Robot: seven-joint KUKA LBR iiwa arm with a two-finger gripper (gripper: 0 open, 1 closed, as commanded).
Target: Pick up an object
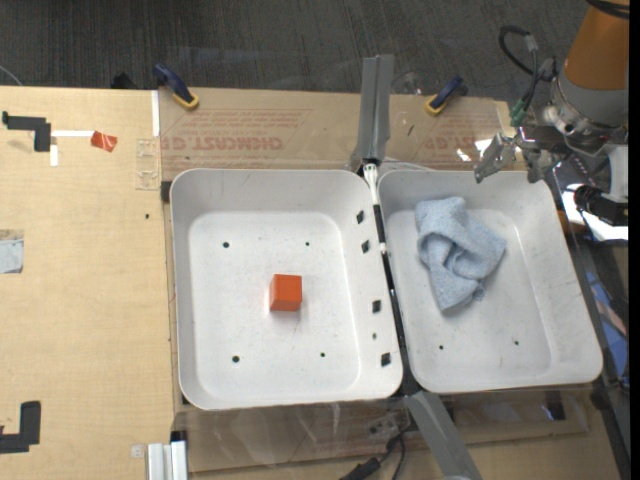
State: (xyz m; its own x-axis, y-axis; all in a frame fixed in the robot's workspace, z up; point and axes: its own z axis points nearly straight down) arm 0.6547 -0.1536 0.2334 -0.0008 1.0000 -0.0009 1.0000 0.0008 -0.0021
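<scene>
You are looking down at a slant on a counter (80,268) of pale wood that carries two shallow white bins side by side. The left bin (200,368) holds a small orange-red block (286,293), sitting near the middle of the bin floor, a little toward the near side, apart from every wall. The right bin (560,338) holds a crumpled pale blue cloth (457,250), bunched in the far half of the bin and lying loose on the floor.

The arm (598,58) comes in at the upper right corner, grey with an orange section. Its hand (515,153) hangs over the far right rim of the right bin, beyond the cloth and apart from it. Nothing can be seen between its fingers; whether they are spread or closed cannot be told from this view.

Behind the bins lies a sheet of brown cardboard (250,133) with red printed lettering, held by two clamps with orange tips, one (176,85) at the far left and one (444,95) at the far right. A grey bar (375,108) runs between the two bins.
</scene>
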